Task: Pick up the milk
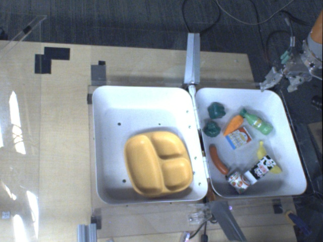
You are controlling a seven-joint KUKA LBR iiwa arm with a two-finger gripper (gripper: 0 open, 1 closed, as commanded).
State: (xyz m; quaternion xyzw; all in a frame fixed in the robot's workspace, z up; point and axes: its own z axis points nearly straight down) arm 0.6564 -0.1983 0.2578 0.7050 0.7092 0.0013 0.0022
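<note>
The milk (264,166) is a small white carton with black cow patches. It lies on its side near the front right of the right bin (282,105), with a yellow piece (261,150) touching it. My gripper (280,82) hangs above the bin's back right corner, well away from the milk. Its two fingers are spread apart and open, with nothing between them.
The right bin also holds two dark green pieces (216,110), a carrot (233,123), a green bottle (258,124), an orange and blue carton (238,137), a sausage (218,160) and a small can (237,181). A yellow divided tray (157,161) lies in the left bin (116,110).
</note>
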